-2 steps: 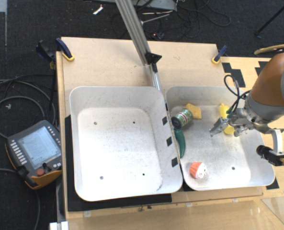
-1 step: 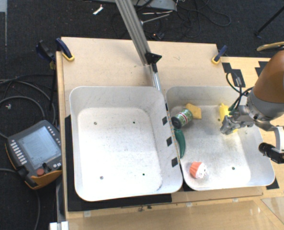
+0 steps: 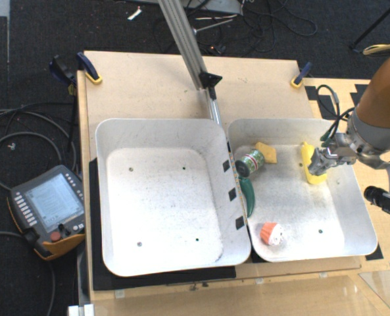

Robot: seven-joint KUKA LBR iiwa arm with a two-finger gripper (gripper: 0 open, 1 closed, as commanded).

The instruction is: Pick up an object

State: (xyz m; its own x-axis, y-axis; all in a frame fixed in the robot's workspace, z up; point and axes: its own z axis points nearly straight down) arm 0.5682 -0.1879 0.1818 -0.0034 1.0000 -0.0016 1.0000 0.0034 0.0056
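The right bin point(image 3: 352, 232) holds several small objects. A yellow banana-shaped piece point(image 3: 308, 158) lies near its right side, and my gripper point(image 3: 322, 161) sits right over that piece's right edge, partly covering it. A green and silver can point(image 3: 250, 161) lies on its side at the bin's upper left, with a small yellow wedge point(image 3: 268, 152) touching it. A dark green curved object point(image 3: 248, 194) rests along the divider between the bins. An orange and white object point(image 3: 271, 234) lies near the bin's front.
The left bin point(image 3: 158, 199) is to the left of the divider. A slanted metal pole point(image 3: 185, 35) comes down to the bins' back edge. Blue and yellow clamps point(image 3: 89, 68) hold the board's back corners. A teach pendant point(image 3: 47, 206) lies on the floor at left.
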